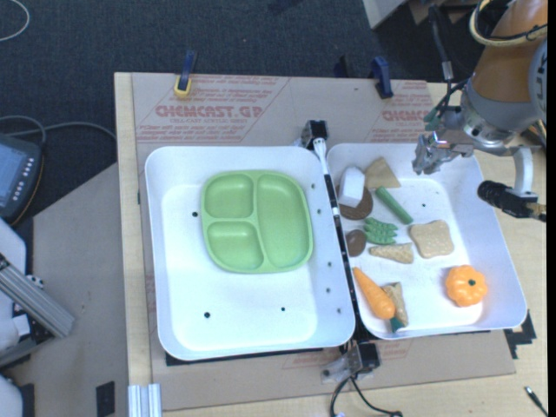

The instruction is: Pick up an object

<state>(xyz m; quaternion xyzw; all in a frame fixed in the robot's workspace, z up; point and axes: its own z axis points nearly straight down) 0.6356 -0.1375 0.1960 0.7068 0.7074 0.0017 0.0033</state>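
**Hand over right bin's far edge, grip unclear**

Hand [429, 156] hovers at 1 o'clock of right bin [499, 233]; open or closed, cannot tell. Nothing seen between its tips. Tan wedge [380, 174] lies near at its 8 o'clock, toast [432, 238] at 6, orange pumpkin [465, 286] beyond.

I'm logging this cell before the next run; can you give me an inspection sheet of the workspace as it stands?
Surface: two white bins, left bin and right bin, on a cardboard-covered bench.
Job's things: toy foods in the right bin, including carrot, orange pumpkin, bread slice.
Clutter: green divided plate in the left bin.
Grippers: claw above the right bin's far edge, holding nothing visible.
Cables: white loop on the floor.
Surroundings: dark carpet, clamps on the bench's far edge.
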